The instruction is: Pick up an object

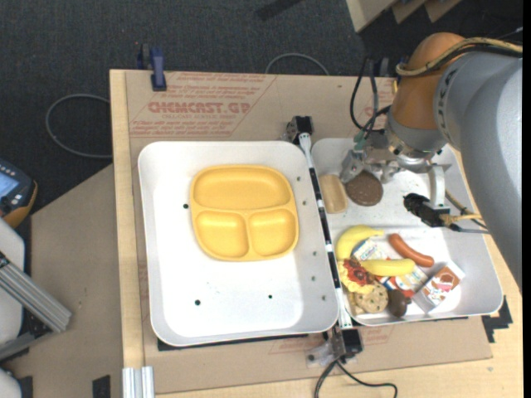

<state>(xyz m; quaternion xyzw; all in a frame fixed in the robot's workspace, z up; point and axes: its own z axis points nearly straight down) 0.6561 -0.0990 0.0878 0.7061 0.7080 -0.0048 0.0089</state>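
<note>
Arm (485,114): we are seeing it looming in from the right.
Gripper (365,172): hanging directly over the brown disc (363,191); fingers seemingly straddling it, grasp unclear.
Disc: lying in the right bin's (489,293) far-left corner.

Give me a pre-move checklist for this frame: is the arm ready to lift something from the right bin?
1. Gripper over the right bin: ok.
2. Target nearby: ok, a brown round piece lies right at the gripper.
3. Piece between the fingers: cannot tell.
4. Clutter near target: not ok, a tan block lies close beside it.
5. Yellow tray in the left bin, apart from the arm: ok.
</note>
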